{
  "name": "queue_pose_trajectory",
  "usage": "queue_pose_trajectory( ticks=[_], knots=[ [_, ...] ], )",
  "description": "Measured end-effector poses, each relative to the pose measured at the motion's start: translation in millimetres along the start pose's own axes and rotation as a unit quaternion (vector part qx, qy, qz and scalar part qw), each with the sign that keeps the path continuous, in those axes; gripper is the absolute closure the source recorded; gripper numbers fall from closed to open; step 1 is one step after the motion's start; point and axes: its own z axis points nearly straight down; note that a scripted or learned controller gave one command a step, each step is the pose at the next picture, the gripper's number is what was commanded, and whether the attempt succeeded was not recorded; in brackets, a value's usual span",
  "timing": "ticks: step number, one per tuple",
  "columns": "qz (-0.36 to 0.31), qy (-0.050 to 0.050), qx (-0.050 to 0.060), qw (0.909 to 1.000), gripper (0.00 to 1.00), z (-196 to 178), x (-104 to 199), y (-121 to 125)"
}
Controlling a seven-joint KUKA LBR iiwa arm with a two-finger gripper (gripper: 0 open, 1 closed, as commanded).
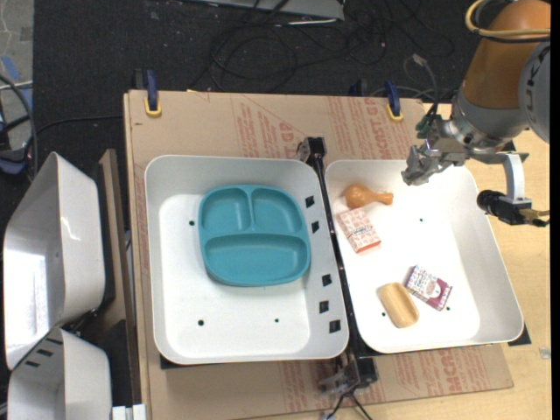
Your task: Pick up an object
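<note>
Here the four small objects lie loose in the right bin (455,226), scattered apart from one another so that each could be approached from above with some room around it. A chicken drumstick toy (366,197) sits at about eleven o'clock in that bin, a pink-and-white packet (359,231) just below it at nine o'clock, a tan bread-like piece (398,305) at about seven o'clock, and a small purple-and-white box (428,286) just beside the bread, toward five o'clock. The left bin (175,313) carries a teal divided plate (255,235), lying flat near its centre. Both bins rest on a cardboard-covered surface (262,121).

The tool (418,168) hangs over the right bin's twelve o'clock edge, above the white floor and apart from every object; the drumstick is nearest, at its eight o'clock. Nothing is visible in it, and I cannot tell how far apart its tips stand. No pick has begun, by the look of it.
</note>
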Motion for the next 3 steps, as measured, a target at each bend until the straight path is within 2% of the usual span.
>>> queue_pose_trajectory(
  ticks=[3],
  knots=[
    [-0.001, 0.001, -0.001, 1.0000, 1.00, -17.8, 148.5, -25.9]
  ],
)
